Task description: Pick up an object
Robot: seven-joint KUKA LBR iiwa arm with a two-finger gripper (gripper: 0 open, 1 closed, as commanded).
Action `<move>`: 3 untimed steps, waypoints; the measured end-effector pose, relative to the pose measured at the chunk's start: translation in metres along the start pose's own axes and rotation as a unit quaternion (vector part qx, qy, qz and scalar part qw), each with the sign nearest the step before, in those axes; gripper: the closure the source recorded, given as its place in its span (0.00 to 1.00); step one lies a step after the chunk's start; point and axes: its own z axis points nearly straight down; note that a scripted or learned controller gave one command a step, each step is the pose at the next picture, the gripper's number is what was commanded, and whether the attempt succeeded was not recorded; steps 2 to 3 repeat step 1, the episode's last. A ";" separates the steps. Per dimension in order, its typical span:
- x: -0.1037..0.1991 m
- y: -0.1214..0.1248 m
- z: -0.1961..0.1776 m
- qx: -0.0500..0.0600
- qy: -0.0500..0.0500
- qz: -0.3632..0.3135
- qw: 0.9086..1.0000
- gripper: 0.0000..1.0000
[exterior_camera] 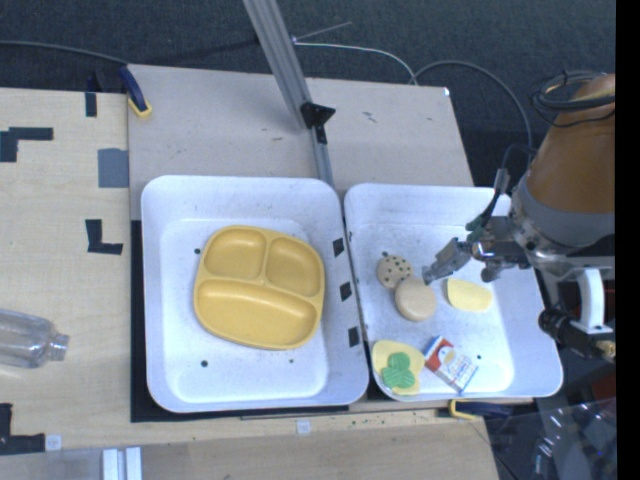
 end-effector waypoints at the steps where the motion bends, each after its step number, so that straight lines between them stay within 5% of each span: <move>1: 0.000 0.000 0.000 0.000 0.000 0.000 1.000 0.00; 3: 0.000 0.000 0.000 0.000 0.000 0.000 1.000 0.00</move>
